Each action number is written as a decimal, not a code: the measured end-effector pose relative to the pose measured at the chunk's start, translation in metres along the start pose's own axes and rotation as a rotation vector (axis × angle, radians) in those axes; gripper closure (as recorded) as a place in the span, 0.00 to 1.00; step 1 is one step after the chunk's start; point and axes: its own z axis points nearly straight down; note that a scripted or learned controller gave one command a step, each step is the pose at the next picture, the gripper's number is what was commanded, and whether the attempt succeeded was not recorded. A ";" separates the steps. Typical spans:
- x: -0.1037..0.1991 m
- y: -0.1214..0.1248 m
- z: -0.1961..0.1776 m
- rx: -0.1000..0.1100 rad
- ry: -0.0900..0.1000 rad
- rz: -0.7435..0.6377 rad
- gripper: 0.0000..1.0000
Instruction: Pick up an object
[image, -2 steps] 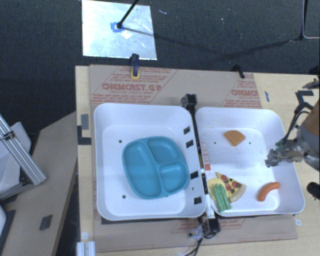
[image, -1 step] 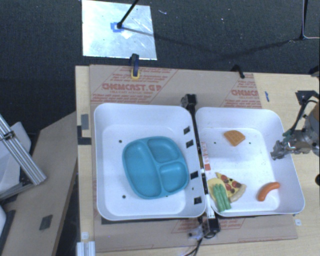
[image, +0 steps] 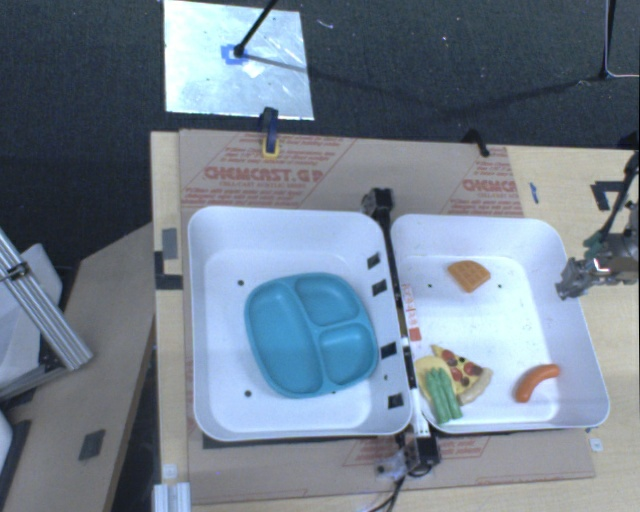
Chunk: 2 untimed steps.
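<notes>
The right bin (image: 545, 240) holds several toy foods. An orange-brown piece like a cracker (image: 468, 274) lies near its back. A pizza slice (image: 462, 372) rests at the front left, with a green ridged piece (image: 440, 392) beside it. An orange sausage (image: 536, 381) lies at the front right. My gripper (image: 578, 276) hangs at the right bin's right rim, level with the cracker and well apart from all the foods. Nothing shows between its fingers.
The left bin (image: 215, 235) carries a blue sectioned plate (image: 308, 333). A black divider with clips (image: 392, 320) runs between the bins. Cardboard lies under both bins. A metal frame (image: 40, 310) stands at the far left.
</notes>
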 end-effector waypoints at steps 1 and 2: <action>0.054 0.011 0.016 0.003 0.002 -0.002 1.00; 0.110 0.020 0.011 0.003 0.004 -0.005 1.00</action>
